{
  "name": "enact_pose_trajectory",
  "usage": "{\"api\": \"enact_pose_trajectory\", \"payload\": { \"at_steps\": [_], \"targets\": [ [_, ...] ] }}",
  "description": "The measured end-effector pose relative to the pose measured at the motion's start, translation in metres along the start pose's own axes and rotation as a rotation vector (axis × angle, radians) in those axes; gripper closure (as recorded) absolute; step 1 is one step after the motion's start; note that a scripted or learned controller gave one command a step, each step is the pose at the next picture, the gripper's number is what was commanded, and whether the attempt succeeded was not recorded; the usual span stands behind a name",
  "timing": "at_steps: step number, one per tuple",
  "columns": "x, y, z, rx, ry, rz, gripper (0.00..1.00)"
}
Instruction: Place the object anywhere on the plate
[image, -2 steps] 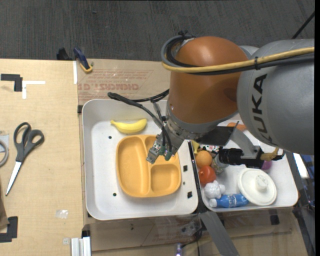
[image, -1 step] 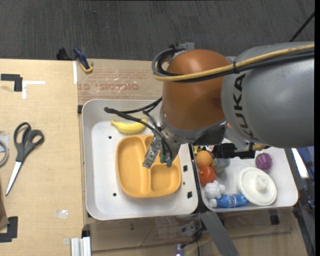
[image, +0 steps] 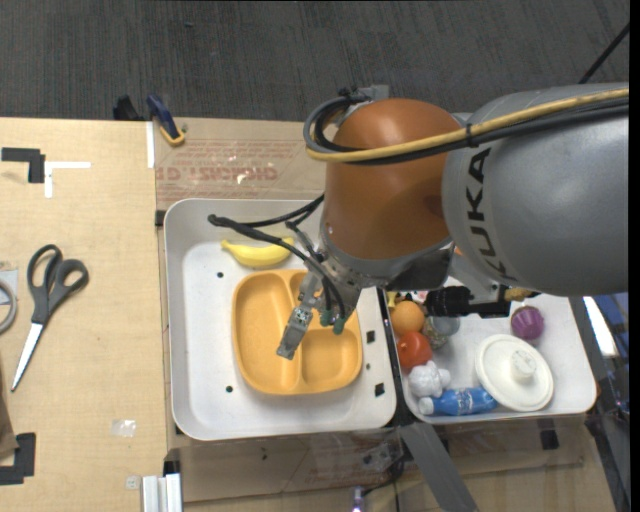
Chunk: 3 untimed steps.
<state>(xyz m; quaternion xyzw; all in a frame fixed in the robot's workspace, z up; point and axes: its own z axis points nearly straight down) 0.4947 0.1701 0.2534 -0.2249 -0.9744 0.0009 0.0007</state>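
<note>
Your gripper (image: 300, 330) hangs over the yellow divided plate (image: 262, 345); jaw state: can't tell. Banana (image: 256, 253) lies up-left of the jaws, off the plate, so placement looks undone.

A robotics lab: KUKA arm (image: 520, 190) over white bins (image: 190, 400).

Fingers (image: 300, 325) over yellow plate (image: 260, 345), banana (image: 256, 253) behind it

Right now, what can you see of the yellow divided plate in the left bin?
The yellow divided plate looks like smooth plastic, rounded-rectangular, with raised ridges splitting it into compartments. It lies flat on the floor of the left white bin, near the middle. The gripper hangs over its centre ridge, hiding part of it. A yellow banana lies just beyond its far edge.
</note>
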Motion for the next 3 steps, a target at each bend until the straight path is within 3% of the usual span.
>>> {"api": "enact_pose_trajectory", "payload": {
  "at_steps": [1, 2, 3],
  "targets": [
    [-0.0015, -0.0004, -0.0085, 0.001, 0.0, 0.005, 1.0],
    [-0.0028, -0.0007, -0.0171, 0.001, 0.0, 0.009, 1.0],
    [-0.0028, -0.0007, -0.0171, 0.001, 0.0, 0.008, 0.0]
  ]
}}
